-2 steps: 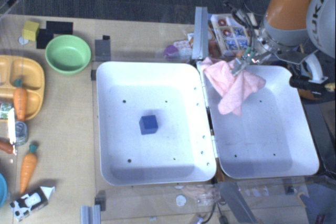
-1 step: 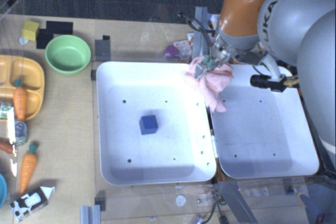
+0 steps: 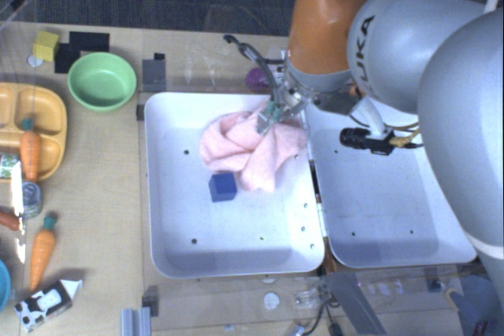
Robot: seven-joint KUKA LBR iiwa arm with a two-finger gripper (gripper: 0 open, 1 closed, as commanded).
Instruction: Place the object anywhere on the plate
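Grasp step, judging by the position: tool down at the upper right edge of the pink cloth, touching or just above it. Cannot tell from this slant whether open, closed or gripping the fabric. Nothing carried toward the plate yet.

Next, presumably: confirm a hold on the cloth, lift clear of the wall of the left bin, then travel left across the desk to the yellow divided plate well apart from the bin. Needs enough height to keep trailing fabric from dragging on the bin's rim or catching the green bowl near the path. Worth allowing for the carrot already lying on the plate; anywhere on the plate will do.

Cloth itself: soft, pale pink, crumpled into loose folds, lying in the upper right part of the left bin against the wall shared with the right bin. Lower edge just beside a small blue block, possibly touching. Likely to sag and slip if pinched only by a thin edge.
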